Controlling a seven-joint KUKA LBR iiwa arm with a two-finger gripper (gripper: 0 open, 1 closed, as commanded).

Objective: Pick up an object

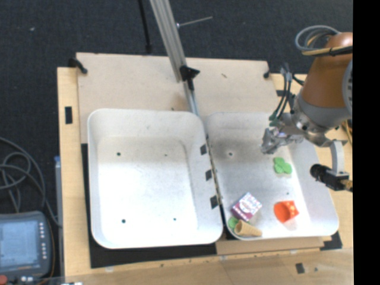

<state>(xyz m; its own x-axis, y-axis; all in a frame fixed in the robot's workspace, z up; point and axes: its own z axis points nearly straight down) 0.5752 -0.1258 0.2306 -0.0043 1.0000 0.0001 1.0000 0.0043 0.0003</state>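
Grey metal tool (272, 142), grip state unclear, hangs near lumpy green obj (282, 167).

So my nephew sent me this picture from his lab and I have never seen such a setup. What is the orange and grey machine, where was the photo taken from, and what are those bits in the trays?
The photo comes from one camera fixed above a bench, looking down at a slant. The orange and grey machine is a robot arm reaching in from the right. Its end effector, the part meant to grasp things, hangs over the right bin; I see nothing held in it. Its job is to pick up an object. The left bin sits beside it. In the right bin lie a small green object, an orange object, a purple and white packet and a tan cone. The slanted metal bar looks like a support pole.
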